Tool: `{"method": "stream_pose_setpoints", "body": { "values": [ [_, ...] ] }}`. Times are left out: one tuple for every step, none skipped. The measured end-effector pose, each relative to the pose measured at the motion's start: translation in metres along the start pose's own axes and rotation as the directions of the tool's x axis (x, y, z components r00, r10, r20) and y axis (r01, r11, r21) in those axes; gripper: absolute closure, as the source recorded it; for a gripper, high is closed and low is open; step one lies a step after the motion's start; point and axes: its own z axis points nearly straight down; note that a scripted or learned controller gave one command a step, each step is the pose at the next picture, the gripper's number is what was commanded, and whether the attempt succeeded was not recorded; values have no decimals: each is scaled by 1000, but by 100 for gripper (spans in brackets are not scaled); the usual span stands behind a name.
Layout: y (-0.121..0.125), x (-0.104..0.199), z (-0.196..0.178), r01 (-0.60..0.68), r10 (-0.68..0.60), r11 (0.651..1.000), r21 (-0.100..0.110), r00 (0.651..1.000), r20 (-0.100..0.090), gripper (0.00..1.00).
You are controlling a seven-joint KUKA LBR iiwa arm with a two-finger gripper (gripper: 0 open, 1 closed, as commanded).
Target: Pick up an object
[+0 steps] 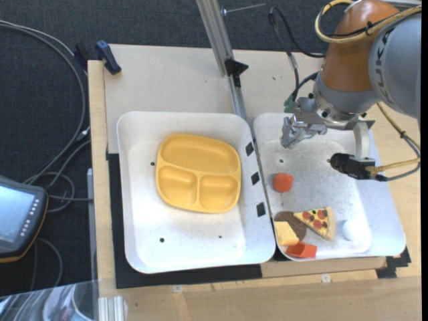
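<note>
Two-finger gripper (291, 139) is hovering w/ nothing between fingers, spread unclear, near right white bin's (384, 212) far edge, approx. above small red ball (283, 182).

Dark carpet floor (40, 5); pale wooden bench (174, 72).

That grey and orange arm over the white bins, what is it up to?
The arm's gripper hangs over the far end of the right bin, with nothing seen between its fingers. Its job is to pick something up. Below it lie a small red ball, a toy pizza slice and a few other toy pieces in the near corner. The left bin holds a yellow divided plate, lying apart from the arm.
</note>
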Motion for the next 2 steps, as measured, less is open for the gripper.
{"method": "stream_pose_setpoints", "body": {
  "values": [
    [-7,55,-13,1,-1,1000,-3,1000,0,100],
    [-11,111,-20,1,-1,1000,-3,1000,1,100]
  ]
}}
